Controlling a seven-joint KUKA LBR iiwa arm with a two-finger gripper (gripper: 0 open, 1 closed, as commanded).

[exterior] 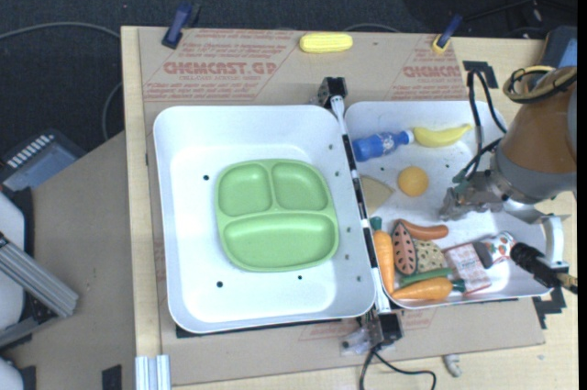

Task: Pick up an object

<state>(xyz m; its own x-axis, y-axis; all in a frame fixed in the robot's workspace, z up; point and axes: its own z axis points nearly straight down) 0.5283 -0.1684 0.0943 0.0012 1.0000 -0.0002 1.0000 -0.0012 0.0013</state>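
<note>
Arm [541, 150] comes in from right edge of frame, orange band above wrist, gripper [463, 198] low over right bin [495, 117], center-right of frame. Can't tell how far the gripper is open, or whether it has hold of anything; nothing visibly in its grasp. Orange ball [413, 181] sits just left of gripper, apart from it. Blue bottle [379, 145] lies at upper left of right bin, banana [441, 135] just right of it near top rim. Tan wedge [373, 190] against bin's left wall. Lower part of bin is crowded: hot dog [423, 231], carrot [383, 258], a dark speckled slice [404, 248], a second orange piece [423, 289] at bottom, red-and-white packet [468, 261], small bottle [498, 248] right of it. Left bin [183, 223] at frame center-left holds green divided tray [275, 215]. Yellow corn [326, 43] lies on cardboard [229, 62] above bins, top center.
</note>
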